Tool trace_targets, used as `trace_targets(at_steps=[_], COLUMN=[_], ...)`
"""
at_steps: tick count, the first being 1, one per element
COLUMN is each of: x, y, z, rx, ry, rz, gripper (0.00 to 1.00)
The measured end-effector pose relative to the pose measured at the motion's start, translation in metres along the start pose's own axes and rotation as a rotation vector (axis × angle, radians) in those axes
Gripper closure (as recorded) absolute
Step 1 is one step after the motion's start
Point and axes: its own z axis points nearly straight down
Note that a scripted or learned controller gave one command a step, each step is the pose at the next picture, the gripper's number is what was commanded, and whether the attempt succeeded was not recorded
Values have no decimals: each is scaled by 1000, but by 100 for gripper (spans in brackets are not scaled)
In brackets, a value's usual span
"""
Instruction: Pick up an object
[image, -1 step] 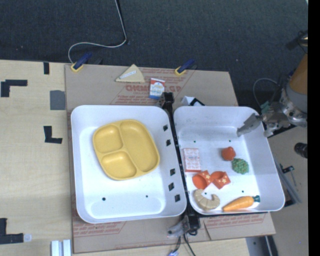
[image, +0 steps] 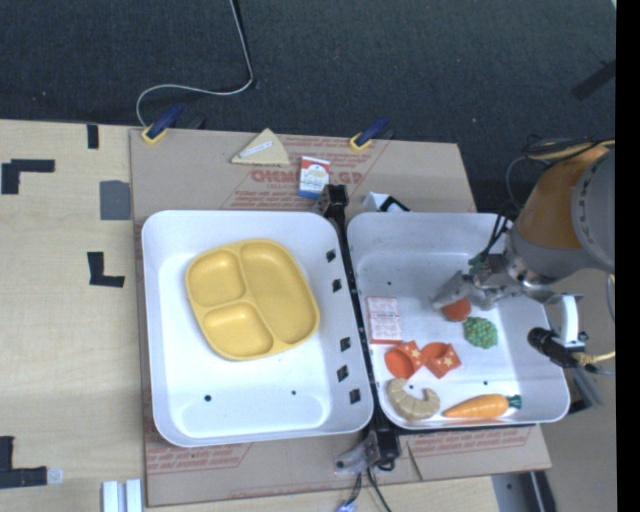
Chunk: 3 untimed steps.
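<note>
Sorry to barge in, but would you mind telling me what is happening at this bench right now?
The robot arm reaches in from the right, its gripper low in the right bin, right at a small red object. Whether it has hold of it is unclear. A green piece, a carrot and other toy foods lie nearby. The left bin holds a yellow divided plate.

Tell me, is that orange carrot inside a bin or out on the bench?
Inside: the carrot lies flat in the right bin, along its near wall.
</note>
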Motion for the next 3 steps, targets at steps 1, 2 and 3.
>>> trace_targets(at_steps=[1,2,3], x=[0,55,127], y=[0,73,67], z=[-9,-8,-94], rx=[0,-1,-2], ry=[-1,0,0], rz=[-1,-2,-2], gripper=[100,100,100])
